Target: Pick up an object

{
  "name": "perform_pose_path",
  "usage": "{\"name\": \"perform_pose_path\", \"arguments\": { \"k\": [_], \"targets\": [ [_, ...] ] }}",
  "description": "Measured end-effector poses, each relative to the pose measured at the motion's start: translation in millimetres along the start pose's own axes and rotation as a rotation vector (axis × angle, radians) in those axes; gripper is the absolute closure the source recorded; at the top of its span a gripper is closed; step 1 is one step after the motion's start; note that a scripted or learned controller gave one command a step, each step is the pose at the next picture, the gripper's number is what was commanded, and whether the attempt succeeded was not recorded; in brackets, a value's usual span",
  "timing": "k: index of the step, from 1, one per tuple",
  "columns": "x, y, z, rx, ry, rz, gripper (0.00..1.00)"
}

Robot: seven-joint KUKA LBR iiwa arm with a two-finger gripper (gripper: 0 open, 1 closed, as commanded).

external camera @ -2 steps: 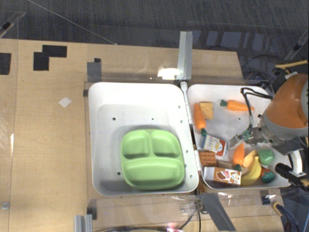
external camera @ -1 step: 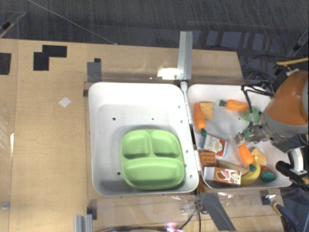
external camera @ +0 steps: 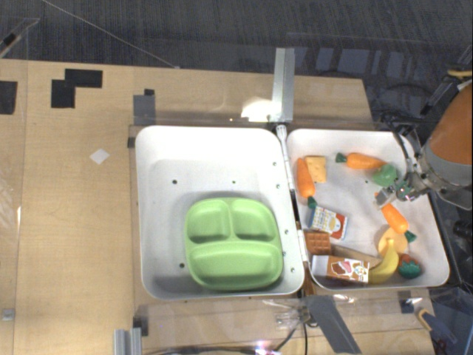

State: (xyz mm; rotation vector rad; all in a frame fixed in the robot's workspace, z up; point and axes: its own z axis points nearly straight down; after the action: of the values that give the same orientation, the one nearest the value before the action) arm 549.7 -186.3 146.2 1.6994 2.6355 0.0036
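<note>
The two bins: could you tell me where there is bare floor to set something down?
Left bin: bare floor behind and left of the green tray. Right bin: a small patch mid-floor between the carrots and small carton; its front is crowded.

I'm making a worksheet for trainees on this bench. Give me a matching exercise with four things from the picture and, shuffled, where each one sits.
Things:
1. green divided plate
2. banana
3. gripper
4. cheese wedge

Places:
A. front of the right bin, beside a small carton
B. right bin, near its right wall
C. left bin, towards the front
D. back left part of the right bin, next to a carrot

Pairs: 1-C, 2-A, 3-B, 4-D
</note>
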Motion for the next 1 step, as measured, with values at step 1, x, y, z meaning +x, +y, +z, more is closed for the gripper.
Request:
{"name": "perform_pose_path", "arguments": {
  "k": [1],
  "targets": [
    [34.3,18.2,-73.9,-0.001,0.000,0.187,1.00]
  ]
}}
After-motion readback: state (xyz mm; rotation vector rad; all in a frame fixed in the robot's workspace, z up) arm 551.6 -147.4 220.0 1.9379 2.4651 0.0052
